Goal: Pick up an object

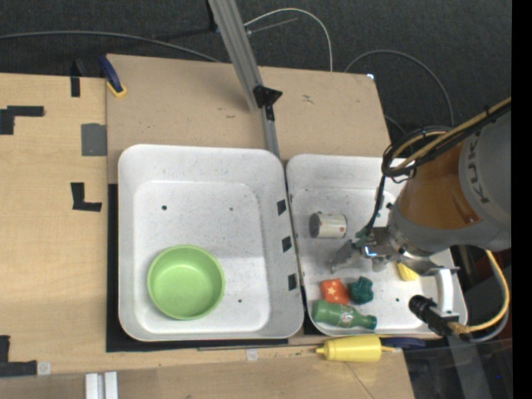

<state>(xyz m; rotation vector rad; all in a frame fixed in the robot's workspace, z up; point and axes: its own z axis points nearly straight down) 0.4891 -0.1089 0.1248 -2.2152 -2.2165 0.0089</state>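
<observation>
My gripper (359, 253) hangs low over the middle of the right bin (349, 173), below the arm's orange band (432, 199). A small grey-white cylinder (328, 224) lies on its side just to the gripper's upper left. Toward the front of that bin lie a red toy (333, 290), a dark green piece (361, 289) and a green bottle (342, 315). A small yellow piece (406, 271) rests to the gripper's right, partly under the arm. I see nothing held by the gripper.
A lime green bowl (185, 283) sits in the front left of the left bin (199, 169). A yellow bottle (353, 349) lies on the bench in front of the right bin. A slanted metal pole (241, 48) crosses above the bins' divide.
</observation>
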